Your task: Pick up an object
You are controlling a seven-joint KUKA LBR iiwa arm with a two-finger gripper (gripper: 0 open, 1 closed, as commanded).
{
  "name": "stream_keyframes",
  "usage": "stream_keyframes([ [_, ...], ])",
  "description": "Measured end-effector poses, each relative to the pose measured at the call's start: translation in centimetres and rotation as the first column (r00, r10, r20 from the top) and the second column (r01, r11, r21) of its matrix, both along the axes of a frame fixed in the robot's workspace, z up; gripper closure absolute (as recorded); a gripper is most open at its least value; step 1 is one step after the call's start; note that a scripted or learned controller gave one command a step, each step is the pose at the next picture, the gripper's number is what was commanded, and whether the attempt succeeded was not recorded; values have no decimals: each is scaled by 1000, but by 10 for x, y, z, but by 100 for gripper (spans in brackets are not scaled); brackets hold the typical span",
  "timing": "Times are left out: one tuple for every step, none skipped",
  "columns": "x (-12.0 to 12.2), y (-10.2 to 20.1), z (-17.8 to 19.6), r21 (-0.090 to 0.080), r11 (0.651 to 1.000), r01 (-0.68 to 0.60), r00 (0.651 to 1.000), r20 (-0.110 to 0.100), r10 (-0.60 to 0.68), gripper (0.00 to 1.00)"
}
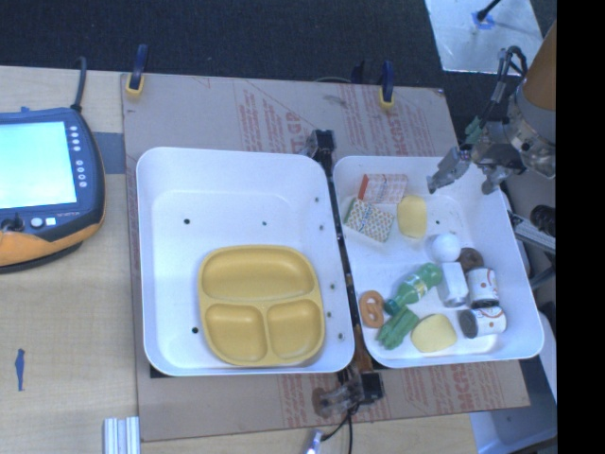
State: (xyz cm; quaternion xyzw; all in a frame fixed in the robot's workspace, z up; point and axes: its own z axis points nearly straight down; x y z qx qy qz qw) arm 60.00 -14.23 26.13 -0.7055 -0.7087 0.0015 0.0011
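Note:
My gripper (470, 176) hangs over the far right corner of the right bin (523, 291), open, with nothing between its fingers. It is right of a pale yellow block (412, 216) and above a white ball (444, 247). The bin also holds two patterned packets (371, 219), a green bottle (416, 287), a white cup (454, 282), two small cans (484, 293), a yellow piece (433, 333), a green vegetable (397, 327) and an orange pretzel (371, 307).
The left bin (161, 253) holds a yellow divided tray (260, 303). A tablet-like pendant (43, 183) lies on the bench at the far left. Clamps (386, 81) hold the cardboard sheet at the back edge.

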Motion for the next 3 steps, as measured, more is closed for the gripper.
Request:
stream_keyframes([
  [36,-15,-170,0,1000,-1,1000,-5,1,0],
  [38,-16,-157,-2,1000,-3,1000,-1,3,100],
  [-25,-57,-82,1,1000,2,1000,1,-2,100],
])
